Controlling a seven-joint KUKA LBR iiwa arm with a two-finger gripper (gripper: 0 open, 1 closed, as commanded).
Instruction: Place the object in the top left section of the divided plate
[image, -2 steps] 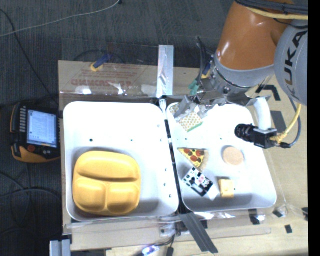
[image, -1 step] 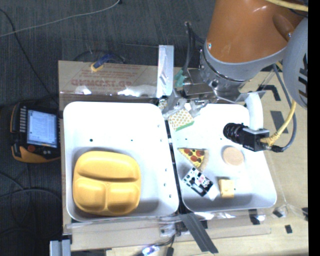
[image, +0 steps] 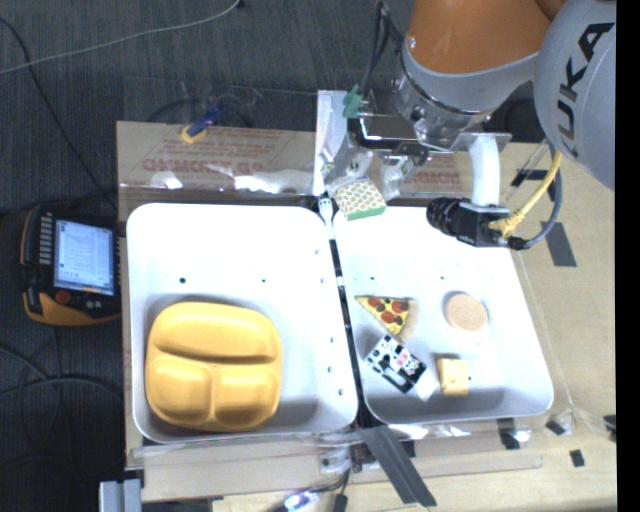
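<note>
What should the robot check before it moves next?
1. Something between the claw fingers: ok, a green-and-white sponge.
2. Sponge lifted above the bin wall: cannot tell.
3. Yellow plate in left bin: ok.
4. Plate's top left section free: ok.
5. Sponge above plate: not ok, it is at the bins' far edge.
6. Pizza slice, cookie, cheese and dice block out of the way: ok, all in right bin.
</note>
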